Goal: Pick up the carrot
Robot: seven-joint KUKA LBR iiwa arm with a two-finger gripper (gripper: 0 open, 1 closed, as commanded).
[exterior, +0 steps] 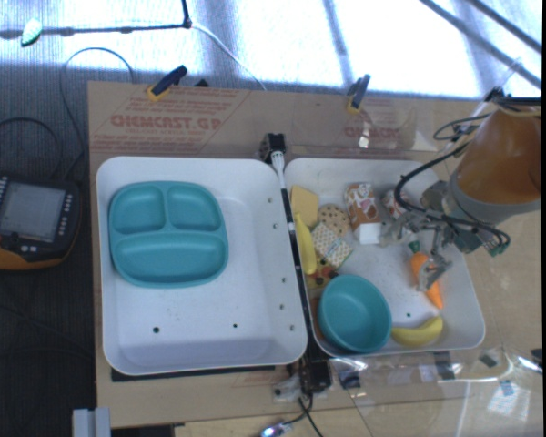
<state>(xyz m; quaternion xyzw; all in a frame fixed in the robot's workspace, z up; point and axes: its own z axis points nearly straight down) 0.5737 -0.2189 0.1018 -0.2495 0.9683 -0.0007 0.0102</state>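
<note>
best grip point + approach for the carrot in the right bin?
Take the carrot across its thicker upper half, coming straight down from above. It lies flat on the bin floor, tapering toward the banana, so closing across its narrow width suits it best. The gripper is already right over it.

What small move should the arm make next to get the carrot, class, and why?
Probably a short, careful descent. The gripper hangs right over the carrot in the right bin, and the view doesn't show the carrot between its fingers. The banana and teal bowl lie clear of it.
</note>
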